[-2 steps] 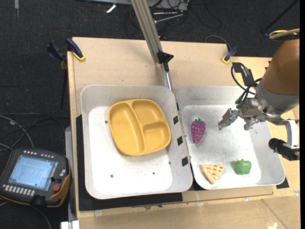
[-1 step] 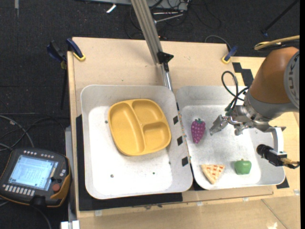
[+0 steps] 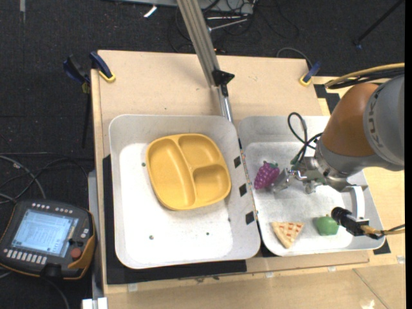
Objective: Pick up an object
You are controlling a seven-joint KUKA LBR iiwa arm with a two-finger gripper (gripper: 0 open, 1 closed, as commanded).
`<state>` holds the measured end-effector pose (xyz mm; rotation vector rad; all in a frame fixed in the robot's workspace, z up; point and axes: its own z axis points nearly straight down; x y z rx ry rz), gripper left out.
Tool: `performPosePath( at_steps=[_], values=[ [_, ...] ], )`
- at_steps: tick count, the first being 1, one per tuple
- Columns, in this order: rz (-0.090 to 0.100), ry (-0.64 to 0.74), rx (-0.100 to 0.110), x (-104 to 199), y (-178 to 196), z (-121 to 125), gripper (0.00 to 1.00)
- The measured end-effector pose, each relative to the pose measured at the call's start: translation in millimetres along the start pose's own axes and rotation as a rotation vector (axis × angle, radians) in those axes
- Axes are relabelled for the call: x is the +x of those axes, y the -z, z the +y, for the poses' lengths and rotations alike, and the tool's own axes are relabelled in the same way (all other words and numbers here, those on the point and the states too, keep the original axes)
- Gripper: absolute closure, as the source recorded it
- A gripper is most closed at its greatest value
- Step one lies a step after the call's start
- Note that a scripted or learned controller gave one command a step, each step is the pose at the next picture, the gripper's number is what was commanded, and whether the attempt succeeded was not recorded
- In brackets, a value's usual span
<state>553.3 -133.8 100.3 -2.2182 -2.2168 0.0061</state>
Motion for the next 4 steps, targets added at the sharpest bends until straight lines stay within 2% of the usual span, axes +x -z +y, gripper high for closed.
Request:
performPosePath(
  at_steps=[1, 2, 3, 4],
  values=[
    [-0.001, 0.000, -0.007, 0, 14, 2, 1.00],
    [-0.003, 0.001, -0.012, -1, 72, -6, 1.00],
    [-0.003, 0.003, -0.012, -5, 121, 4, 1.00],
    [-0.004, 0.004, -0.015, -3, 185, 6, 1.00]
  ],
)
